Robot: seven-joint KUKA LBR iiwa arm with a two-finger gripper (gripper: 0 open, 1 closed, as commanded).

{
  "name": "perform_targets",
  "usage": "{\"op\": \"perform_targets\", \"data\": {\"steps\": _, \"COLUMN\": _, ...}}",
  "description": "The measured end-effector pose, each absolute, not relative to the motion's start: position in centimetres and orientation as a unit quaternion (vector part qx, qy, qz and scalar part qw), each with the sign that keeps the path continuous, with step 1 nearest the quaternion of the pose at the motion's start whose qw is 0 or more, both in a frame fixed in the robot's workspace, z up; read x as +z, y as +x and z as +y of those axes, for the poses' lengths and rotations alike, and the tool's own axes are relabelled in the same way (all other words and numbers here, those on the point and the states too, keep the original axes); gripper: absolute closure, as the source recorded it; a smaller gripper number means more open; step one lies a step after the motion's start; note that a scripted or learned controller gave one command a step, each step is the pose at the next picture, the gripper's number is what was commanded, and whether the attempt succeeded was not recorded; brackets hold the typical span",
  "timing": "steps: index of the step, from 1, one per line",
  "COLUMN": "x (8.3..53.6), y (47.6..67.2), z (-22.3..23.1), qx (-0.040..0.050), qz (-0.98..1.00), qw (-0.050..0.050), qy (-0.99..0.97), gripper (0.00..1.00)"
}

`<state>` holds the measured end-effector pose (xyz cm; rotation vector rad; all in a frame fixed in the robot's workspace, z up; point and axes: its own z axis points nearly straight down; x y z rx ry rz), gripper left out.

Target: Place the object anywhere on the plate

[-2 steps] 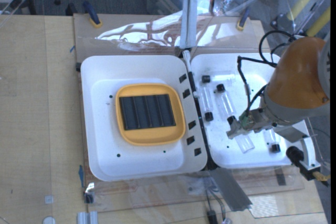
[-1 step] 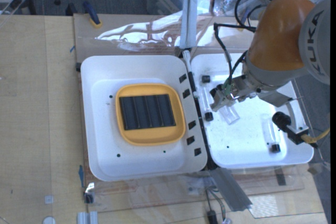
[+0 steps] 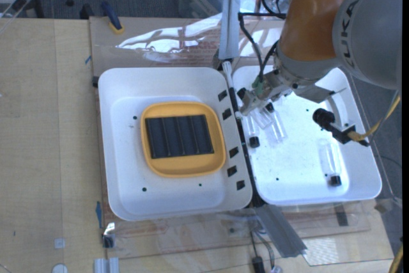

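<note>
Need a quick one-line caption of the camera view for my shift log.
Arm's gripper low over the right bin near small clear tubes; yellow plate waits in the left bin.

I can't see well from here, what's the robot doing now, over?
Gripper low in right bin, near its left wall. Clear tube lying loose. Yellow plate in left bin, path open.

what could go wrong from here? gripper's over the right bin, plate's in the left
1. The gripper sits at the right bin's left edge, near the divider; it may catch it.
2. The clear tubes lie close together, so a grab could slip or take two.
3. The yellow plate lies across that divider in the left bin; a loose grip may drop it.
</note>
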<state>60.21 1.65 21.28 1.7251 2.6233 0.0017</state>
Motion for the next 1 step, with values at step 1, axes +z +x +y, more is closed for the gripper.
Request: {"op": "perform_targets", "data": {"steps": 1, "x": 19.41, "y": 56.06, "z": 6.48, "qx": -0.0006, "qz": 0.885, "qw": -0.002, "qy": 0.465, "gripper": 1.00}}
